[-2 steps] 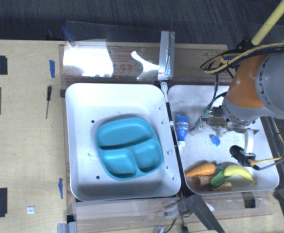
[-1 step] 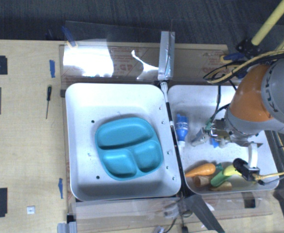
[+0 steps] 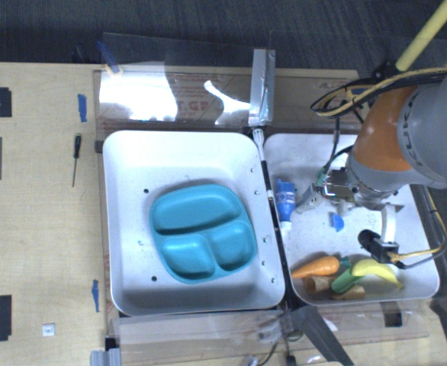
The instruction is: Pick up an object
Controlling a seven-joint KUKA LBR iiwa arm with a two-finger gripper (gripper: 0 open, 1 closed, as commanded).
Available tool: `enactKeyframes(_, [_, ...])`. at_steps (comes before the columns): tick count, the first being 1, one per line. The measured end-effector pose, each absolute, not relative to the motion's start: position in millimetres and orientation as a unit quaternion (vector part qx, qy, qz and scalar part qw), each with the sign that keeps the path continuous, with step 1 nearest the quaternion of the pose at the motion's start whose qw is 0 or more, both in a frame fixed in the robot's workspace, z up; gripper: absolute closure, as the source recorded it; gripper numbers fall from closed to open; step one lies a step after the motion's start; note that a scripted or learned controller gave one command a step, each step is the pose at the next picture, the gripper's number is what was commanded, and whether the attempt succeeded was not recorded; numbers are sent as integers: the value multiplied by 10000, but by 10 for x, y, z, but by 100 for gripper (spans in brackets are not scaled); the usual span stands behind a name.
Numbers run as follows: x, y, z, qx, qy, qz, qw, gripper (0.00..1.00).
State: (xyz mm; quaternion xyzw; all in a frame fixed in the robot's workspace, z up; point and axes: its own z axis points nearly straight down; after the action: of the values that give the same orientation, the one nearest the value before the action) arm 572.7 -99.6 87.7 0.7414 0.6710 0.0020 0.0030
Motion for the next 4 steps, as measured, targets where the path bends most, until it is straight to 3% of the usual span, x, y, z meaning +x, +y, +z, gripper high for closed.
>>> enactKeyframes(1, [5362,-1038,880,7189,6951,21,18,0])
enactKeyframes(2, [5566,-1060,878,7185,6955,18,23,0])
enactKeyframes(3, [5738,-1227,1000,5999,8001,9,22,0])
enactKeyframes(4, [5245,-1062,881,6197,7848,21,34,0])
